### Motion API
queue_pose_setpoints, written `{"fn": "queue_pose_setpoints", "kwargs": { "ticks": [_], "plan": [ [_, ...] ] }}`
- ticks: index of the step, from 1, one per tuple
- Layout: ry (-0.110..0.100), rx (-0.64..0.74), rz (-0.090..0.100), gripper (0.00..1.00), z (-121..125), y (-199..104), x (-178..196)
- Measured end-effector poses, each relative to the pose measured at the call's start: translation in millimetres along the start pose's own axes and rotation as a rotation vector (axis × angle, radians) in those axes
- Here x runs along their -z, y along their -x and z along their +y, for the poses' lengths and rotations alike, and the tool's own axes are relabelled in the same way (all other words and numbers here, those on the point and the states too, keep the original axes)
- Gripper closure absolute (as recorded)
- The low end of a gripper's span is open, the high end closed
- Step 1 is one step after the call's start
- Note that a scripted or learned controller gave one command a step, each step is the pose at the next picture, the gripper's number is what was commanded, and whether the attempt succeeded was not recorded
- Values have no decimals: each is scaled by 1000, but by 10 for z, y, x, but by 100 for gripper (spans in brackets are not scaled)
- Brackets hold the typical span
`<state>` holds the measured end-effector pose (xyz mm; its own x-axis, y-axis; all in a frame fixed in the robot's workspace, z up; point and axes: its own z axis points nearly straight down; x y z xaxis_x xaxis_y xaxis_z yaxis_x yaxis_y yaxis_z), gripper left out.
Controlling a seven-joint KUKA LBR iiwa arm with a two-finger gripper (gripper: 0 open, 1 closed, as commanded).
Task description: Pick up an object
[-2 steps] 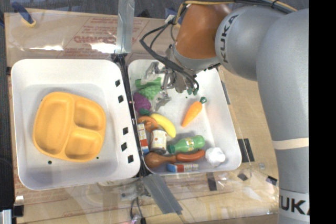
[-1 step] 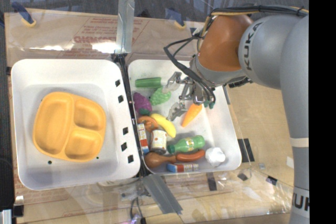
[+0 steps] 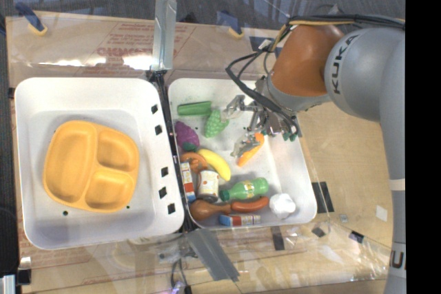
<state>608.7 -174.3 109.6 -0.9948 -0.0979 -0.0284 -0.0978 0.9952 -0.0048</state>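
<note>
The right bin (image 3: 298, 160) holds a heap of toy food. My gripper (image 3: 239, 127) hangs low over the middle of this bin, reaching in from the right, and its fingers stand open. One fingertip (image 3: 233, 107) is near the green grape bunch (image 3: 215, 123). The other fingertip (image 3: 243, 147) touches the upper end of an orange carrot (image 3: 249, 154). Nothing is held between the fingers. A green cucumber (image 3: 195, 108) lies at the back left, with a purple eggplant (image 3: 186, 135) below it.
A banana (image 3: 215, 163), a small can (image 3: 207, 184), a green bottle (image 3: 248, 189), a red sausage (image 3: 248, 204), a white lump (image 3: 282, 204) and a blue tube (image 3: 240, 219) crowd the bin's front. The left bin (image 3: 34, 100) holds a yellow divided plate (image 3: 91, 165).
</note>
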Motion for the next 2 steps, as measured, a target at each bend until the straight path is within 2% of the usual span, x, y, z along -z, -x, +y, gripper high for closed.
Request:
{"fn": "queue_pose_setpoints", "kwargs": {
  "ticks": [1, 2],
  "plan": [
    [7, 127, 21, 0, 697, 357, -74],
    [4, 27, 26, 0, 415, -323, 20]
  ]
}}
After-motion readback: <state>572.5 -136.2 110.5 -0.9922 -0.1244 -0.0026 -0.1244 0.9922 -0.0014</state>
